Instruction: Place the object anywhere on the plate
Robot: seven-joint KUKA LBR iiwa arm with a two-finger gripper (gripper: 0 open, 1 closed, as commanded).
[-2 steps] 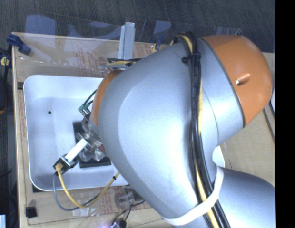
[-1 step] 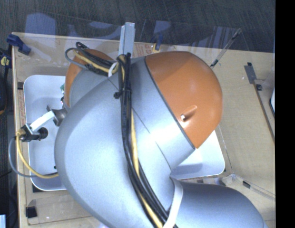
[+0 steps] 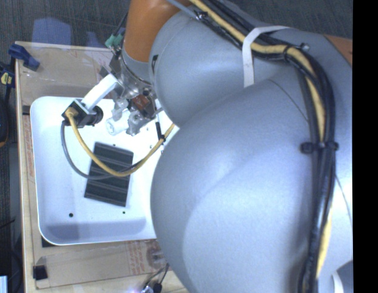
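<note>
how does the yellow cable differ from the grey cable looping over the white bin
The yellow cable is bright and crosses over the dark ribbed pads; the grey cable is dull and curves over bare bin floor to their left. The yellow one sweeps wider, running on toward the arm. Both are thin, curved, and start near the black fitting in the white bin.

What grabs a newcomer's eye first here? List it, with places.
The grey arm fills the right and centre of the view, with black and yellow cables along its top and an orange band at upper centre. Its tool hangs over the upper part of the white bin at left. Under it, two dark ribbed slabs lie in the bin, with a yellow cable looping across them.
</note>
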